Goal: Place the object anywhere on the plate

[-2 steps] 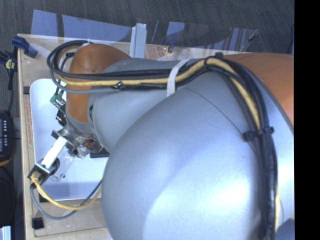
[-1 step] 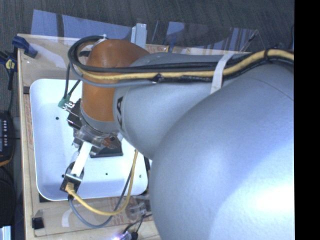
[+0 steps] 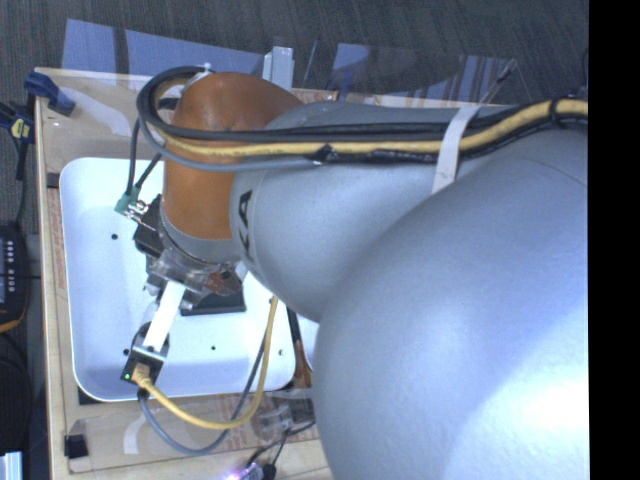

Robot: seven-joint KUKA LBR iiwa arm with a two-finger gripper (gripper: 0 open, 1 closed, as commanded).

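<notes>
The grey arm with its orange band (image 3: 215,148) reaches in from the right and covers most of the view. Its wrist hangs over the middle of the left white bin (image 3: 90,268). The gripper (image 3: 205,290) sits under the wrist, low over the bin floor, and the arm's own body hides most of it. A dark flat shape (image 3: 222,302) pokes out beneath the wrist; I cannot tell whether it is part of the gripper or a thing in the bin.
A yellow cable (image 3: 215,408) loops from a small white bracket (image 3: 158,330) over the bin's front rim. The wooden bench edge (image 3: 45,168) runs along the left. Blue clamps (image 3: 45,90) sit at the far left corner.
</notes>
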